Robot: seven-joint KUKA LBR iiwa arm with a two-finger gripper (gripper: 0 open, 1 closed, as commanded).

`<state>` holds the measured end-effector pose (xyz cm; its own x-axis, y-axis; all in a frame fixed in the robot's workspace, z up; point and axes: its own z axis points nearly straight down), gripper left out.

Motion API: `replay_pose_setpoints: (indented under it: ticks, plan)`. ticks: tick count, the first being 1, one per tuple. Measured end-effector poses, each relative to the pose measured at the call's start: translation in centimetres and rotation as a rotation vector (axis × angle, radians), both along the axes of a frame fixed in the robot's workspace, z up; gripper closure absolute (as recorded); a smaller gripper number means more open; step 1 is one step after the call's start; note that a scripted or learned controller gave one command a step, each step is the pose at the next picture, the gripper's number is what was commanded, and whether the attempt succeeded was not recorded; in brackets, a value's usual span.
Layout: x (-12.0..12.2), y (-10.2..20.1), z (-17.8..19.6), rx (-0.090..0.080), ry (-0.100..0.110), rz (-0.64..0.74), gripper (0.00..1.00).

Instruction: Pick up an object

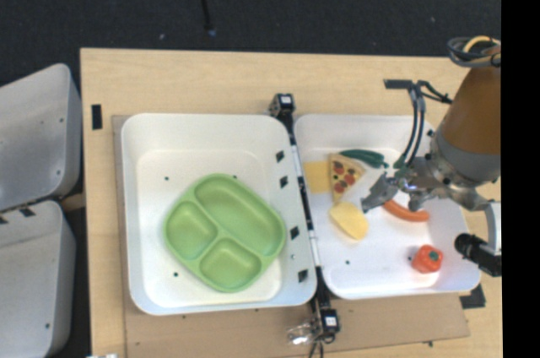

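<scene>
No writing, label, brand, number or sign can be read on anything here.

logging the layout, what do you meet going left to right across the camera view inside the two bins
green divided plate → yellow cheese slice → pizza slice → tool → red tomato
</scene>
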<state>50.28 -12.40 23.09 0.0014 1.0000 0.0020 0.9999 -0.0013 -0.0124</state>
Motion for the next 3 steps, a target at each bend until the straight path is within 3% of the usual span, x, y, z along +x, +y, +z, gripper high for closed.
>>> replay_pose_setpoints:
  ticks: [1,3]
  plan:
    - [0.3,0.0,0.6,-0.002,-0.013,0.003,0.00]
    - [-0.5,-0.8,-9.4,-0.002,-0.008,0.000,0.00]
